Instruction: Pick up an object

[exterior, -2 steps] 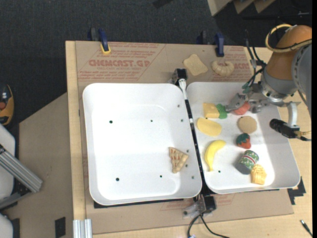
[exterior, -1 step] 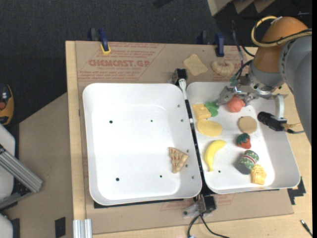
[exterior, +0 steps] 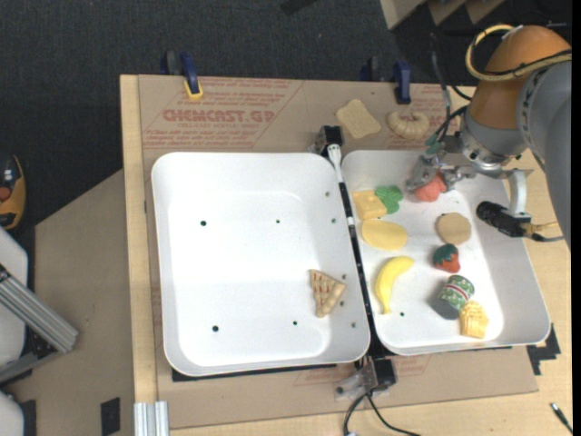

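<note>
Red toy food piece (exterior: 430,189), upper part of right bin (exterior: 536,312), frame's upper right, directly under gripper (exterior: 434,173). Small, reddish, rounded; details blurred. Likely light, hard plastic, smooth, may slip or roll; pinch across narrow middle. Jaws: cannot tell open or closed, nor whether piece is between them.

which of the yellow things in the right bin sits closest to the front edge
The small yellow ridged piece at the front right corner, beside the green-banded can. The banana and the yellow oval lie farther back.

Left bin (exterior: 182,243) wide open bar pizza slice (exterior: 327,292) — right bin (exterior: 517,280) crowded.
</note>
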You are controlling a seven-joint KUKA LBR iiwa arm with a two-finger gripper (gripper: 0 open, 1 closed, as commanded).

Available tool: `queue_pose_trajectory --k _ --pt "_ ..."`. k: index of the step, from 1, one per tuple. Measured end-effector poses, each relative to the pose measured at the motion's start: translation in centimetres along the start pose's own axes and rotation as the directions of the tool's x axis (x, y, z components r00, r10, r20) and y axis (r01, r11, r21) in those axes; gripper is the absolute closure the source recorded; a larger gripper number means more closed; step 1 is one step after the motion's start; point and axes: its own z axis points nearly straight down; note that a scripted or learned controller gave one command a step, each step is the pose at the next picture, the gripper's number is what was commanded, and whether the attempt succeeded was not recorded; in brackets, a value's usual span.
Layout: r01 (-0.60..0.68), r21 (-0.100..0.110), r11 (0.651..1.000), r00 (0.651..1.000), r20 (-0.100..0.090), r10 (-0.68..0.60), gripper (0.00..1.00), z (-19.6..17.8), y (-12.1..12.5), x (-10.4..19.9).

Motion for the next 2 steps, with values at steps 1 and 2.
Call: queue_pose_trajectory --k 1,2 --pt "0.002 -0.003 1.000 1.000 -0.002 -0.002 1.00 -11.1 -2.1 4.4" --pt "0.004 0.004 1.000 1.000 -0.005 -0.004 1.00 -15.0 -5.8 9.3"
